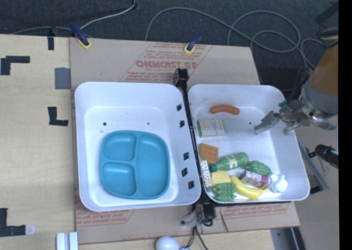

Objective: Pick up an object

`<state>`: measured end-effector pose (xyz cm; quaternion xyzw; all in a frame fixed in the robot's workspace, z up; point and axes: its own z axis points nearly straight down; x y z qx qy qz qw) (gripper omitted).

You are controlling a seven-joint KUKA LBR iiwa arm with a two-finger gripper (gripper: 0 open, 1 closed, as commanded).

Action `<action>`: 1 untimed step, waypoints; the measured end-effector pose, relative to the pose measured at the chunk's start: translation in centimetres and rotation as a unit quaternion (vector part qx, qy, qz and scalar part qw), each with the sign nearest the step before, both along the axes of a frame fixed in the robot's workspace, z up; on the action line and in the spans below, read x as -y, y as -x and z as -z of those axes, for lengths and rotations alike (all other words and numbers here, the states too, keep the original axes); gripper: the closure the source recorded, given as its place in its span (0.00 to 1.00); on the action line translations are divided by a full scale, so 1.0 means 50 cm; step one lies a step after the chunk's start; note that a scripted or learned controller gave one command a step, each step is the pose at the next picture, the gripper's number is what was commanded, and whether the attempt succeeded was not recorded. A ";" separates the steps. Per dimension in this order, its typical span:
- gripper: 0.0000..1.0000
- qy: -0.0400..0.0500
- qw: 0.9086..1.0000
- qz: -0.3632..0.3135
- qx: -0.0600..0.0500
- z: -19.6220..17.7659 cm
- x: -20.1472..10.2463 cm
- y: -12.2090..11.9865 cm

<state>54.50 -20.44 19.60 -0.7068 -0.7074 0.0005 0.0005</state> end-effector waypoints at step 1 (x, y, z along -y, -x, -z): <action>0.00 0.000 1.000 0.000 -0.001 0.128 -0.075 -0.108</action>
